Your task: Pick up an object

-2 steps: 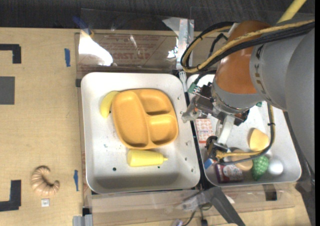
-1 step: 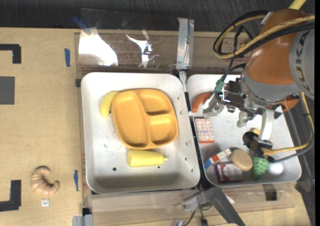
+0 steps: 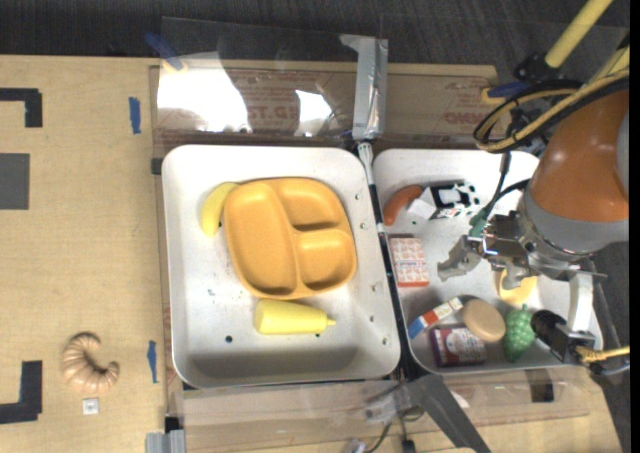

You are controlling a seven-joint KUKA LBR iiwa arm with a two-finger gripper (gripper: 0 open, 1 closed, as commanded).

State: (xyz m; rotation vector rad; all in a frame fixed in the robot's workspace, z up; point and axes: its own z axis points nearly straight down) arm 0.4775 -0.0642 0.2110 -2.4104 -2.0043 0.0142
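Over the right bin (image 3: 437,229) is where the gripper (image 3: 462,261) hangs, roughly mid-bin, above a bare patch of floor. From this angle I honestly can't tell whether it's spread or clamped, since the wrist blocks too much. I see nothing caught in it though, so I'd call the pick not done yet.

The task just says any object, so here are the candidates. A small card (image 3: 407,260) lies just left of the gripper. A tube (image 3: 436,319) with a blue end sits just below it. Next to that is a dark jar (image 3: 458,345) lying down, with a tan disc (image 3: 484,321) at its end. A green toy (image 3: 518,333) is beside the disc, partly under the arm. At the far side there's a red thing (image 3: 400,201) and a black-and-white toy (image 3: 452,197). All of them look to be resting on the bin floor, none lifted.

Left bin (image 3: 195,291) has an orange tray (image 3: 290,236), a banana (image 3: 212,209) tucked against it and a yellow bottle (image 3: 290,318) near the front. Those are all well apart from the gripper, so I doubt they're in play.

My read: the approach is about over, and descent, grasp and lift are all left. Card or tube look like the closest bets, but the card lies flat and could be a pain to grab.
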